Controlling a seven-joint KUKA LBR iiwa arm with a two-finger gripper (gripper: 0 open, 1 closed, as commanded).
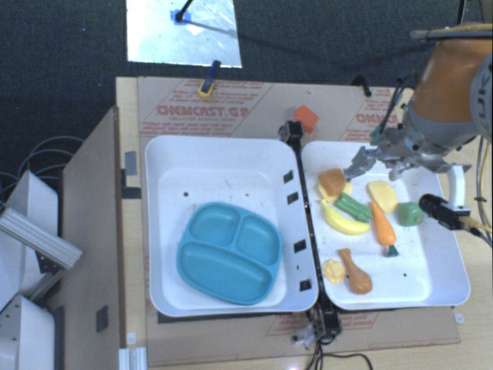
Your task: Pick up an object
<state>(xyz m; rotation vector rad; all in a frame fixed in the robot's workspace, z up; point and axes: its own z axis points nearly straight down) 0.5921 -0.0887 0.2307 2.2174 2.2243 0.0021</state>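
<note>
Left bin (166, 206): blue tray (229, 251) lying flat. Right bin (447, 280): bread (332, 182), banana (344, 220), green pod (353, 206), drumstick (355, 271), small yellow piece (333, 269), carrot (383, 223), yellow chunk (383, 195), green ball (410, 213). Jaws (379, 164) spread open, gripping nothing, above bin's back edge, near bread. Orange block (306, 118) on counter (231, 110) behind bins. Foil sheet (182, 21) on dark carpet.

Dark carpet (54, 45) around a tan table (127, 206).

Shiny silver sheet (183, 20) lying on the carpet beyond the table, thin dark rod slanting across it. Brown board (231, 106) with red print covering the table top. Grey cables (31, 160) and pale metal framing (35, 241) at the left edge.
</note>
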